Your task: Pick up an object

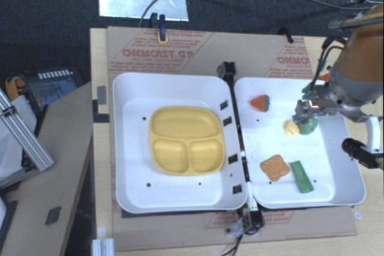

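A small yellow piece (291, 128) lies in the right bin (342, 192), toward its far right part, touching a green round piece (309, 125) just to its right. The gripper (304, 111) hangs right above these 2 pieces; whether it is open or closed cannot be told, and nothing can be seen held in it. The grey arm (357, 72) with its orange band comes in over the bin's right edge. A red piece with a green tip (260, 103) sits near the bin's far left corner. An orange piece (275, 168) and a green stick (301, 176) lie side by side near its near edge. The left bin (129, 147) holds a yellow tray (186, 139) with 3 compartments at its middle. Both bins rest on the bench (99, 123).
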